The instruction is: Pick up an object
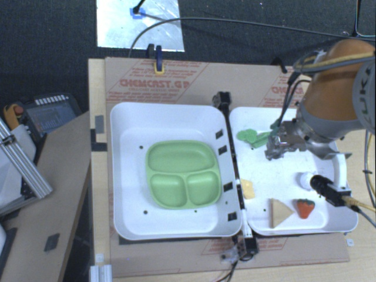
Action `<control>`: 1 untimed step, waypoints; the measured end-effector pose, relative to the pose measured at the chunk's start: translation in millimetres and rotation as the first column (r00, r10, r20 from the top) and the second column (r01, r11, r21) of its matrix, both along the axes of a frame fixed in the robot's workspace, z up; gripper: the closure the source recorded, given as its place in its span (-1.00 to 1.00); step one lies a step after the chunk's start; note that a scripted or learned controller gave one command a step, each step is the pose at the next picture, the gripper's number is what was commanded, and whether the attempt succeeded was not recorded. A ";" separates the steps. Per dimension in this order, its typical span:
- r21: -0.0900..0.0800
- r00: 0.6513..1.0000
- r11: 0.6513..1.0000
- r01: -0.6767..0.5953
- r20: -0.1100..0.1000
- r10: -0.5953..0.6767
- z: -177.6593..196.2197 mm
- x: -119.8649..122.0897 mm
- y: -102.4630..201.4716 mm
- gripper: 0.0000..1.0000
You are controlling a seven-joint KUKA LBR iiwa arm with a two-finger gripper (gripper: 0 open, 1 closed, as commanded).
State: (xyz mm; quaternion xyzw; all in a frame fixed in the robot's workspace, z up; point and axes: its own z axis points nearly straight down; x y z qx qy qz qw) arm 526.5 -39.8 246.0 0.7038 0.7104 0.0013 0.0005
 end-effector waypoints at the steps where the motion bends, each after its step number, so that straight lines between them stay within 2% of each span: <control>1: 0.001 1.000 1.000 -0.001 -0.001 0.001 -8.7 -2.7 63.2 1.00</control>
